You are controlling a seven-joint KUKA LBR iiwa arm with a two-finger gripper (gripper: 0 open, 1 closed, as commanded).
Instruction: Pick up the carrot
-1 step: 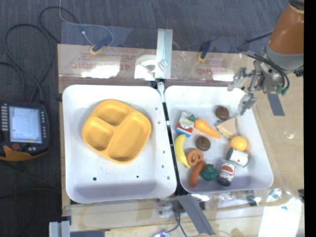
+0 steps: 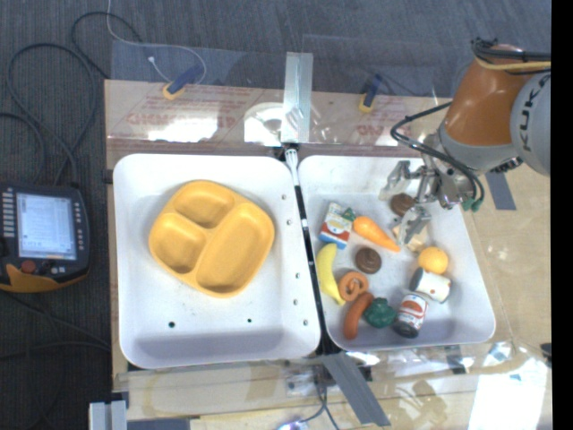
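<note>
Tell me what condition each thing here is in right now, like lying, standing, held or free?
carrot: lying free in the right bin, not held.
gripper: poised over the right bin beside the carrot's tip, holding nothing.
yellow plate: lying flat in the left bin, right way up.
banana: lying by the dividing wall.
can: tipped on its side.
orange: resting free.
handheld screen: lit, on the floor.

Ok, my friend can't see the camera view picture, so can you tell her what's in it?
A grey and orange robot arm reaches in from the right, its gripper hovering just above and right of the carrot in the right bin. That bin also holds toy foods like a banana and an orange. The left bin holds a yellow divided plate.
</note>
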